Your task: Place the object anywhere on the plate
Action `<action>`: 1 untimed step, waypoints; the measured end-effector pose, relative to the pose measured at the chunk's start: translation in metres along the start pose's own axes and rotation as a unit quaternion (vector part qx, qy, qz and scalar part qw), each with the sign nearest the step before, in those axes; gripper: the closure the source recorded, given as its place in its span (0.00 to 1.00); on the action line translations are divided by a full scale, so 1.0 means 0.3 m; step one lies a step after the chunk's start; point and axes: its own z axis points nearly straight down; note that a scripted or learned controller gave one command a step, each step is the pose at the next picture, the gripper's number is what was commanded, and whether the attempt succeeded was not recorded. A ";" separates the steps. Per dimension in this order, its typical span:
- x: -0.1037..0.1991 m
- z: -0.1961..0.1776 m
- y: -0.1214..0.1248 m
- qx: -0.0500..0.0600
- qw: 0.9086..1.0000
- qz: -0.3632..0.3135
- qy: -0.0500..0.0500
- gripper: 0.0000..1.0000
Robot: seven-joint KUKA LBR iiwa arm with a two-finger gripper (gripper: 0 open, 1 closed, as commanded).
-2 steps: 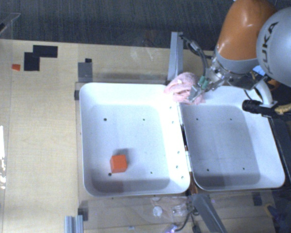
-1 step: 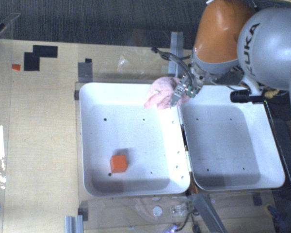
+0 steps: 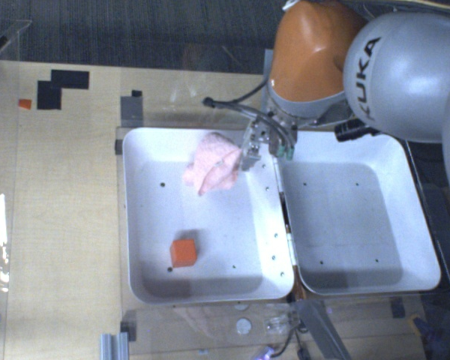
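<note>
A pale wooden bench (image 3: pixel 60 223) bears two white bins. In the left bin (image 3: pixel 146 276), toward twelve o'clock, a crumpled pink cloth (image 3: pixel 212 163) hangs soft and folded, its three o'clock edge pinched between the fingers of the gripper (image 3: pixel 249 156). A small orange block (image 3: pixel 184 253) lies toward seven o'clock.

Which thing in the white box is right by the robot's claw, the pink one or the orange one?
The pink cloth. It lies crumpled at the left bin's far end, touching the gripper. The orange block sits apart, near the front.
</note>
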 end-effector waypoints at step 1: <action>-0.001 -0.002 0.000 0.000 1.000 0.000 0.000 0.00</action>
